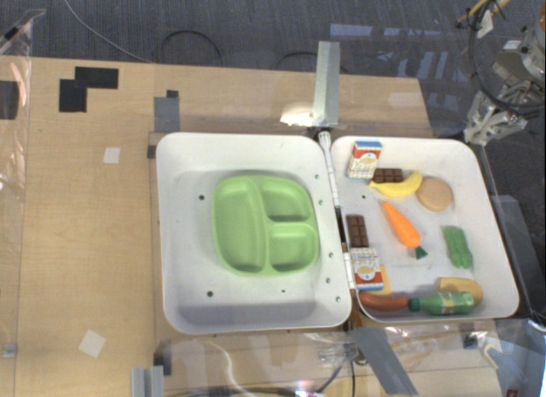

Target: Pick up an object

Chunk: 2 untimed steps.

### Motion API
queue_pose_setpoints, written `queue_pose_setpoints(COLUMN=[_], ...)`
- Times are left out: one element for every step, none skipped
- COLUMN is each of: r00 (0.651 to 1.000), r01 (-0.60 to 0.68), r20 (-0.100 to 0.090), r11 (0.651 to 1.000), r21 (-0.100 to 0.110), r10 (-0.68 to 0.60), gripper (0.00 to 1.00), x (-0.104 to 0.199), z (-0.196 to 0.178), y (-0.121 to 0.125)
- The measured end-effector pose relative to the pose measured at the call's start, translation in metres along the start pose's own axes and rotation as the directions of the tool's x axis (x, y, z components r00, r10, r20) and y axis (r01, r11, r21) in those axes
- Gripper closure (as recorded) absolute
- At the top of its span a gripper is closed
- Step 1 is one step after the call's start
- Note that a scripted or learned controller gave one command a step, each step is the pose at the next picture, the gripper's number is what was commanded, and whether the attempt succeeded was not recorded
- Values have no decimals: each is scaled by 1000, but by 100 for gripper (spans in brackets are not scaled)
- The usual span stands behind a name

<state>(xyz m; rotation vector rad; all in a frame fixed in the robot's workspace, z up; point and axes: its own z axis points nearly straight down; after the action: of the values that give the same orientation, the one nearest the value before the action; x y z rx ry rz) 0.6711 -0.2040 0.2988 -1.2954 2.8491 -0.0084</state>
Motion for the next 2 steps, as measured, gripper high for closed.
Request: queue_pose_setpoints(r00=[976,939], r01=[217,343], r20=[-1,0], r11=[976,939], r21=[-2,0], r10=[-217,-343], gripper=[100,100], x=[22,1], z=[22,-14], y=[25,1])
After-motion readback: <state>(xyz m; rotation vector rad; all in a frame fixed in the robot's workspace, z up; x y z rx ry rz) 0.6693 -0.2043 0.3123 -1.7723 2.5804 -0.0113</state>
